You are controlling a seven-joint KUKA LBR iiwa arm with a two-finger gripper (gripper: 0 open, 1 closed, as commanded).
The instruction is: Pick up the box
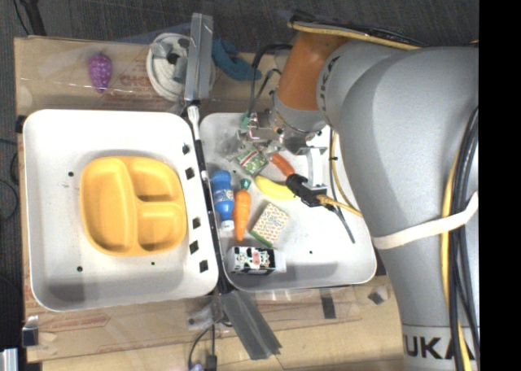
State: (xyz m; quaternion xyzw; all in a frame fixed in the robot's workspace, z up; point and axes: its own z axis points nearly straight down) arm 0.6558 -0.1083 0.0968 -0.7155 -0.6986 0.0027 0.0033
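Note:
A small box (270,221) with a pale dotted top and a green edge lies tilted in the middle of the right bin (342,259). A second, darker carton (254,259) with printed faces sits by that bin's front wall. My gripper (251,143) hangs over the bin's far left corner, above a small green packet (254,163), well apart from both boxes. Nothing shows between it and either box.
In the right bin a blue bottle (221,193), a carrot (242,210), a banana (274,189) and a red-orange piece (282,165) crowd the box's far side. The left bin (49,272) holds a yellow divided tray (134,204). A purple toy (100,71) and a cable coil (171,64) lie behind the bins.

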